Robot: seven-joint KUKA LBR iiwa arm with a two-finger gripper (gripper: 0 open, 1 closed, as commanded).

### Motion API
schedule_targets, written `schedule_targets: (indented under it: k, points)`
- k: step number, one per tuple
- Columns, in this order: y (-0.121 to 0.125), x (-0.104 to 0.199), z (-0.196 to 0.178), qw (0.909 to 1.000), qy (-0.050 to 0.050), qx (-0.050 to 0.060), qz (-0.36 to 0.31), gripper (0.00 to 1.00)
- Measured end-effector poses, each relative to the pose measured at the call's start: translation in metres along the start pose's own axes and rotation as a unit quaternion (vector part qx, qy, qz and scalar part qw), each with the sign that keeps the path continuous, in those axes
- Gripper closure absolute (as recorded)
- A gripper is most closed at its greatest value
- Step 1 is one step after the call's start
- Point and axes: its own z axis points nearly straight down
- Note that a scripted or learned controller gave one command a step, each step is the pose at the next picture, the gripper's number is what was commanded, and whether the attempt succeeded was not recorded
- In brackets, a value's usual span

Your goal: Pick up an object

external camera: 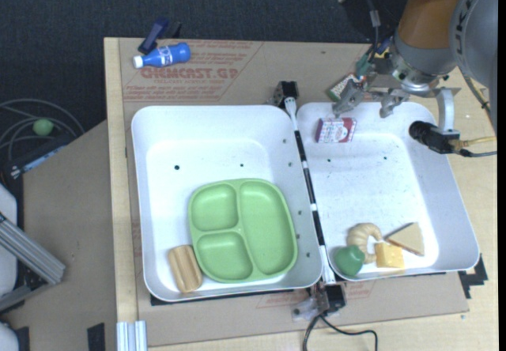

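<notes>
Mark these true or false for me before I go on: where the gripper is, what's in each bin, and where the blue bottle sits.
1. The gripper is above the far end of the right bin. True.
2. The green tray lies in the right bin. False: it lies in the left bin.
3. A small red-and-white packet lies in the right bin near the gripper. True.
4. The blue bottle is inside the left bin. False: it lies on the cardboard beyond the bins.
5. The green ball sits at the right bin's near end. True.
</notes>
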Motion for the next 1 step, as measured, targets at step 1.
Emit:
schedule_targets:
  k: [1]
  points:
    - [-0.0897,-0.0162,0.037,1.0,0.0,0.0,0.001,0.0]
